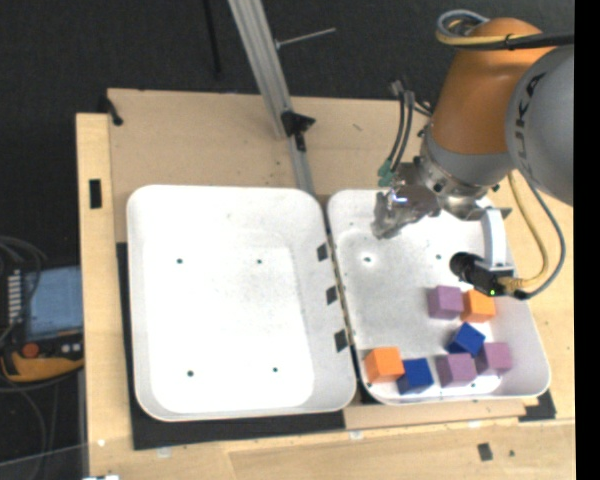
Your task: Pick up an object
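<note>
Blocks [450, 340] cluster in the right bin's [380, 268] near corner; we cannot tell the tool's [393, 213] state, hovering far-left, nothing held.

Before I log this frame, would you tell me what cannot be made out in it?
- Gripper: small and blurred, so its state is unclear.
- Right bin: the arm's wrist hides part of its far wall.
- Orange block beside the black fitting: partly covered, so its shape is uncertain.
- Arm: cut off by the right edge.
</note>
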### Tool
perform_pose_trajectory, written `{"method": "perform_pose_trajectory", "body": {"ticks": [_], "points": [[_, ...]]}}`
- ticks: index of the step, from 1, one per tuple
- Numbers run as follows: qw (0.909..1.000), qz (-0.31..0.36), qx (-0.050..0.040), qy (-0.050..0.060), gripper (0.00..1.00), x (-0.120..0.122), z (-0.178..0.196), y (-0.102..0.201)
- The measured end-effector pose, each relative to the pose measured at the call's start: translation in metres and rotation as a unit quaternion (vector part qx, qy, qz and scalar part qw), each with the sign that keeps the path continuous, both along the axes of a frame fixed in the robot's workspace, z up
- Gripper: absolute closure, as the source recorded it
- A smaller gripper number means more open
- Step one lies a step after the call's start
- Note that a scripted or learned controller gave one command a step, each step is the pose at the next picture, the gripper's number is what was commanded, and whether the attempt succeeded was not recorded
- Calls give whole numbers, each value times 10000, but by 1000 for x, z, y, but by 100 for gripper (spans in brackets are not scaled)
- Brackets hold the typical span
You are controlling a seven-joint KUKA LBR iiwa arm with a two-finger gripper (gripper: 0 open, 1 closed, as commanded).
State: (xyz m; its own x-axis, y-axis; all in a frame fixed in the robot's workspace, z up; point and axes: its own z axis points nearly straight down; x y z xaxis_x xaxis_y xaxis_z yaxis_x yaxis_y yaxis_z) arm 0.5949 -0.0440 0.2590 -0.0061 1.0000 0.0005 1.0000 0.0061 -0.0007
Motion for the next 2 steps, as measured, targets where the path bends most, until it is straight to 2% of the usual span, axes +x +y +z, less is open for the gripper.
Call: {"method": "perform_pose_trajectory", "body": {"ticks": [1, 2], "points": [[10000, 3, 3, 8, 100, 1, -14, 57], [10000, 3, 4, -7, 100, 5, -12, 102]]}}
